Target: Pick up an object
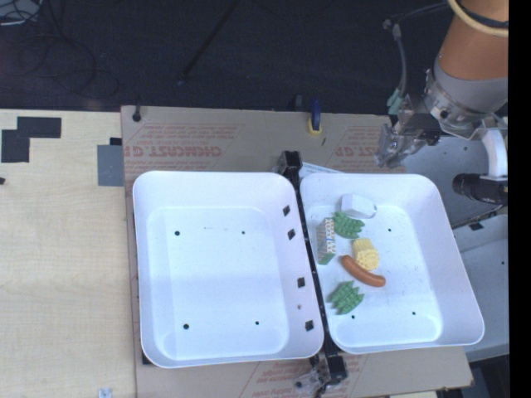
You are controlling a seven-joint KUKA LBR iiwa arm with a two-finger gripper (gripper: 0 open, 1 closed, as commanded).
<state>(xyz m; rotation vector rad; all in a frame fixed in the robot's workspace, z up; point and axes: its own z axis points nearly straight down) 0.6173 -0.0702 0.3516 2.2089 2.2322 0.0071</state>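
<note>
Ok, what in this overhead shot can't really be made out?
- Gripper: small and dark against the bench beyond the right bin, its finger state unreadable.
- Arm: cut off by the top and right edges.
- Striped block: too small and blurred to identify.
- White object: blends into the bin, shape unclear.

camera view: fixed overhead | slanted down | both bins [290,222] framed

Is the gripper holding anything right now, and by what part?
Nothing is held. The gripper is above the right bin's far edge, apart from the hotdog and other items lying inside it.
</note>
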